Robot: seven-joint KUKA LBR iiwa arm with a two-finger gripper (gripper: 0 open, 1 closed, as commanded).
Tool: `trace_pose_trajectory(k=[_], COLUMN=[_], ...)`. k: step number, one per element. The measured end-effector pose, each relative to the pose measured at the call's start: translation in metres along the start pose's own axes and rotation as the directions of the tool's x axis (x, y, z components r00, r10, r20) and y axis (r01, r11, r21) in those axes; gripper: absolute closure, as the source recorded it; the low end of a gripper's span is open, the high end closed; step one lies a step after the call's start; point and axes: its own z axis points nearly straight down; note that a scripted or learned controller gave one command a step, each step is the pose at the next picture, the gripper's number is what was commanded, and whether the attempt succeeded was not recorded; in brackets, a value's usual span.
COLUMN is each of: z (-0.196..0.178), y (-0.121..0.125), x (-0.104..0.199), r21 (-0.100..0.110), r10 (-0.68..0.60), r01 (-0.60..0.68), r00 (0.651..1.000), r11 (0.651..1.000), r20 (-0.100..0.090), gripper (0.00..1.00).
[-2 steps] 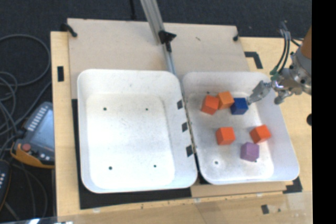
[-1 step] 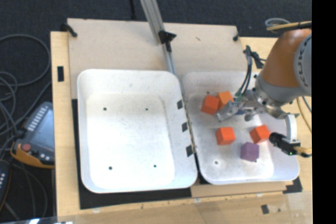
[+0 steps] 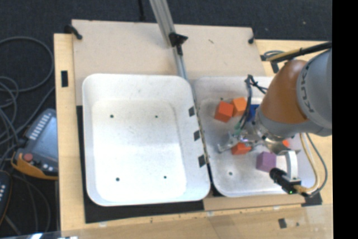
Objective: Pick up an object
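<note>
Your gripper [image 3: 239, 141] is low in the right bin [image 3: 224, 184], touching a small orange block [image 3: 241, 149] (open or closed, I cannot tell). Neighbouring purple block [image 3: 266, 162] may get knocked.

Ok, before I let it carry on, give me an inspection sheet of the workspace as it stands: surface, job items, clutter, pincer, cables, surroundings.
Surface: wooden bench bearing two shallow white bins, left bin and right bin, side by side.
Job's things: in the right bin, an orange block, a lighter orange block beside it, a small orange-red block and a purple block.
Clutter: nothing seen.
Pincer: pincer low over the right bin by the orange-red block; open or shut, cannot tell.
Cables: loose cables on the floor at left.
Surroundings: dark carpet, a handheld pendant at left, a metal rail at top.
</note>
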Motion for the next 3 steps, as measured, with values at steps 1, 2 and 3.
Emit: trace_pose_trajectory(k=[1,2,3], z=[-0.013,-0.103,-0.134], y=[0.003,0.068,0.024], x=[-0.002,0.049,0.119], r21=[-0.01,-0.017,-0.007], r10=[0.006,-0.009,-0.01], r01=[-0.006,0.009,0.01], r00=[1.0,1.0,1.0], r11=[1.0,1.0,1.0], r20=[0.002,0.002,-0.002], gripper=[1.0,1.0,1.0])
